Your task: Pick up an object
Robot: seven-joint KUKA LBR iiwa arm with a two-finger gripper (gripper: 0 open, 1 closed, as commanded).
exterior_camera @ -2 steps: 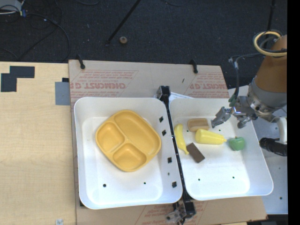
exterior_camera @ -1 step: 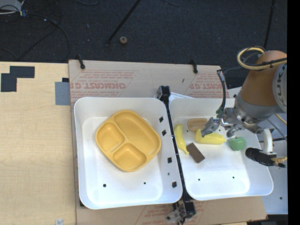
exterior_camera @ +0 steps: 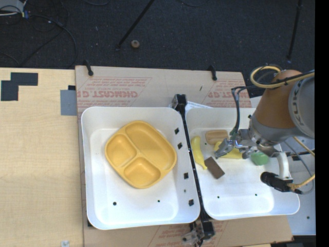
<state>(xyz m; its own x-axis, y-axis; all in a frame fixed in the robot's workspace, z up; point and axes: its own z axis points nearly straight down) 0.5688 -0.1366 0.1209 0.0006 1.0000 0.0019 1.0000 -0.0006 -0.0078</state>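
While we cannot tell how the jaws [exterior_camera: 230,147] stand, they crowd a yellow banana [exterior_camera: 198,153], brown block [exterior_camera: 214,168] and tan piece [exterior_camera: 216,136] at the right white bin's [exterior_camera: 247,205] nine o'clock; six o'clock lies open.

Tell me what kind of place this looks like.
Probably a robotics lab test bench: a grey robot arm with an orange band reaches over two shallow white plastic bins, and loose cables lie on the dark floor.

Yellow divided plate [exterior_camera: 140,153] in left bin [exterior_camera: 97,199], end effector [exterior_camera: 226,147] over right bin [exterior_camera: 257,205]
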